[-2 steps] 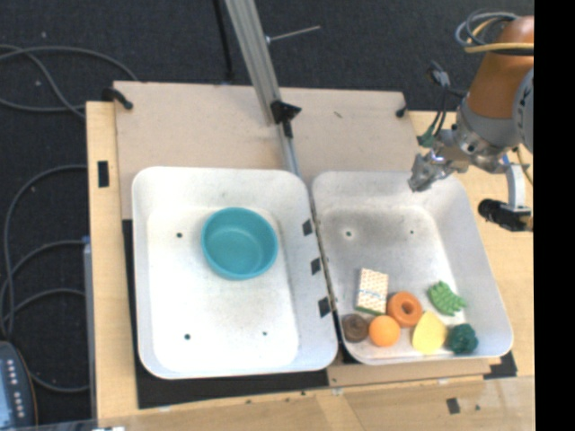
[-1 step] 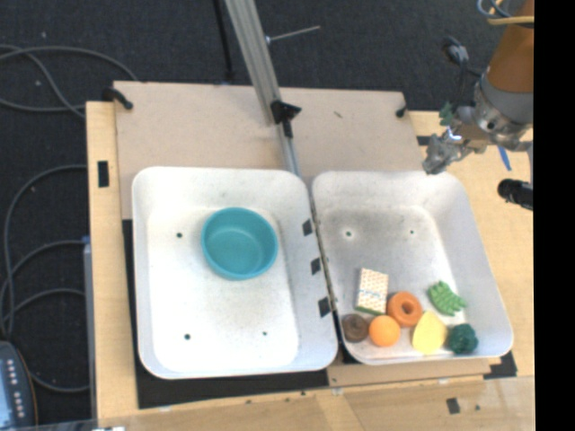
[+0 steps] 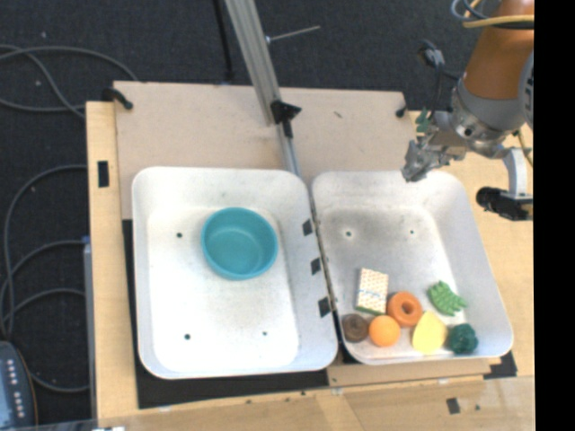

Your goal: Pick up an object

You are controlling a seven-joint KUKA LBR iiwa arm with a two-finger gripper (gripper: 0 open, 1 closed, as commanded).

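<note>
A grey arm with an orange band reaches in from the right, its jaws (image 3: 419,163) poised above the far rim of the right bin (image 3: 431,214); whether they are released or clenched cannot be told. At that bin's near end cluster a patterned cracker-like block (image 3: 372,289), an orange ring (image 3: 405,308), a brown ring (image 3: 356,328), an orange ball (image 3: 384,331), a yellow lemon (image 3: 429,332) and two green pieces (image 3: 446,297). A teal bowl (image 3: 239,242) sits alone in the left bin (image 3: 171,321) on the counter (image 3: 198,124).

robotics lab, plywood bench (image 3: 207,124) on dark carpet, aluminium camera mast (image 3: 256,48), loose cables (image 3: 36,61) on floor
</note>
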